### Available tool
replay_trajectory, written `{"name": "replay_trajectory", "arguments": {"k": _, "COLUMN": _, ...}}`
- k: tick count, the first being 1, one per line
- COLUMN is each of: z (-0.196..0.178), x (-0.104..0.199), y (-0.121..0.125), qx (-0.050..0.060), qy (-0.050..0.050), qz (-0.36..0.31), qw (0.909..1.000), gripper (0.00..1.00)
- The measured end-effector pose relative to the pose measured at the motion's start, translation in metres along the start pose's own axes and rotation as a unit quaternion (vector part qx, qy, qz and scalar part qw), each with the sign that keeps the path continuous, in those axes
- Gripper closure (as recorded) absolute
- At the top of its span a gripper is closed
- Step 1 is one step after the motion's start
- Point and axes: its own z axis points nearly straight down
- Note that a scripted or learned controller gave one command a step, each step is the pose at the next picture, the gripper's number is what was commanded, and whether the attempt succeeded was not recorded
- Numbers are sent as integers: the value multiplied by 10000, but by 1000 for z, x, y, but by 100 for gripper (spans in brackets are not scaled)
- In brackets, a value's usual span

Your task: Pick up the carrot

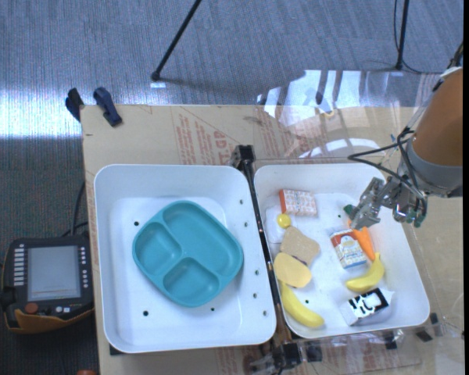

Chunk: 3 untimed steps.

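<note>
While hovering over the right bin (419, 291) with the gripper (365, 209) spread apart — nothing lifted yet; carrot (365, 243) lying just below, beside a small carton (348, 250) — grasp and lift remaining.

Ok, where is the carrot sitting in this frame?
The carrot lies in the right-hand bin, near its right side, directly below the gripper. It sits beside a small orange-and-white carton and above a banana.
</note>
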Motion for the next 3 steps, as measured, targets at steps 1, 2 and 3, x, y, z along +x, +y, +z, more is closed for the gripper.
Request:
{"name": "replay_trajectory", "arguments": {"k": 1, "z": 113, "x": 73, "y": -44, "qx": 2, "qy": 83, "qz": -622, "qw": 9980, "gripper": 100}}
{"name": "replay_trajectory", "arguments": {"k": 2, "z": 141, "x": -23, "y": -17, "qx": -1, "qy": 58, "qz": -752, "qw": 9972, "gripper": 100}}
{"name": "replay_trajectory", "arguments": {"k": 3, "z": 130, "x": -24, "y": -15, "qx": -11, "qy": 40, "qz": -760, "qw": 9971, "gripper": 100}}
